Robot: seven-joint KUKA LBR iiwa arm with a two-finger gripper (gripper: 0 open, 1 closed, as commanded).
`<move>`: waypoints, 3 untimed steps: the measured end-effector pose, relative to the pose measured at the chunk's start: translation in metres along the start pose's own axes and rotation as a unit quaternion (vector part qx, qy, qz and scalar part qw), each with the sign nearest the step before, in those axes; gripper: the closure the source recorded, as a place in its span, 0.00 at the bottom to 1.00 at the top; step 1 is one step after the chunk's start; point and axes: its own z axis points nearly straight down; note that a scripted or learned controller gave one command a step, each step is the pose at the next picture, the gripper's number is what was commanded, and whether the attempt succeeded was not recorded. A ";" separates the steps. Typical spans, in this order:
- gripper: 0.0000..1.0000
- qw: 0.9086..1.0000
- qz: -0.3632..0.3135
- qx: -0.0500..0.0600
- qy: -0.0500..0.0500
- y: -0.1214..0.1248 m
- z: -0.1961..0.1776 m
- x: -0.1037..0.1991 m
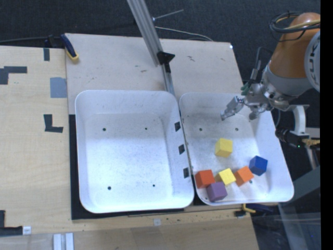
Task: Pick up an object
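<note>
My gripper [240,112] hangs over the back of the right bin [273,139], open, with nothing between its fingers. Below it a yellow cube [224,147] lies alone in the middle of that bin. Near the front wall sit several more cubes: an orange-red one [204,178], a second yellow one [227,176], an orange one [243,176], a blue one [258,165] and a purple one [217,191]. The gripper is well above and behind all of them.
The left bin [83,139] sits beside the right one, with black clips [181,149] on their shared wall. A slanted aluminium rail [148,30] crosses the bench behind the bins. The arm's orange band [294,46] is at the right edge.
</note>
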 end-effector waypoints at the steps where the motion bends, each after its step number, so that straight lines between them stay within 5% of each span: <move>1: 0.00 1.000 0.001 0.003 0.000 -0.014 0.140 -0.006; 2: 0.00 1.000 0.001 0.002 0.001 -0.061 0.136 0.026; 3: 1.00 1.000 0.001 0.001 0.001 -0.060 0.126 0.026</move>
